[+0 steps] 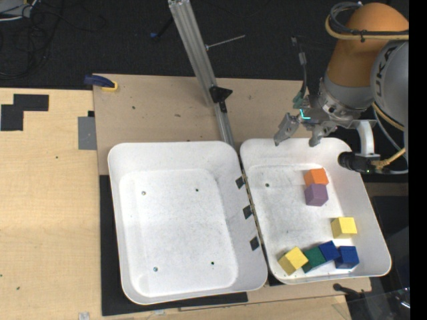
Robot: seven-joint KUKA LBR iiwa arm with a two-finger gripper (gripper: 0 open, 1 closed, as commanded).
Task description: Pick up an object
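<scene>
We've got two white bins side by side; the left bin (177, 222) has no blocks in it, the right bin (280, 205) carries all of them

Arm (363, 52) comes in from 3 o'clock, and its gripper (301, 133) hangs over the 12 o'clock rim of the right bin, fingers spread apart, nothing between them

Task doesn't name a target, so any block counts. Candidates, biggest cluster first:
- heap at the bin's 5 o'clock corner: two blue blocks (337, 253), a green block (313, 257), a yellow block (292, 261), all touching or nearly so. Poor pick, fingers would likely foul on neighbours
- orange block (316, 177) and purple block (316, 195), touching each other, at about 2 o'clock from bin centre, nearest the gripper
- lone yellow block (344, 227) at 4 o'clock, apart from the rest and near the 3 o'clock wall

Handling, our judgement: small, stiff cubes, probably light, not fragile; faces look smooth so could slip under a shallow pinch. Take hold across two opposite flat faces, fingers well down the sides

Orientation: near-cubes, so no real long axis on any single block. Orange+purple pair together runs 12-to-6. Both sit roughly square to the bin, edges turned slightly clockwise. For orange we'd close along the 9-to-3 line, since the 6 o'clock face is blocked by purple. Lone yellow has all four sides free, cleanest grasp, though the wall at 3 o'clock may crowd one finger
</scene>
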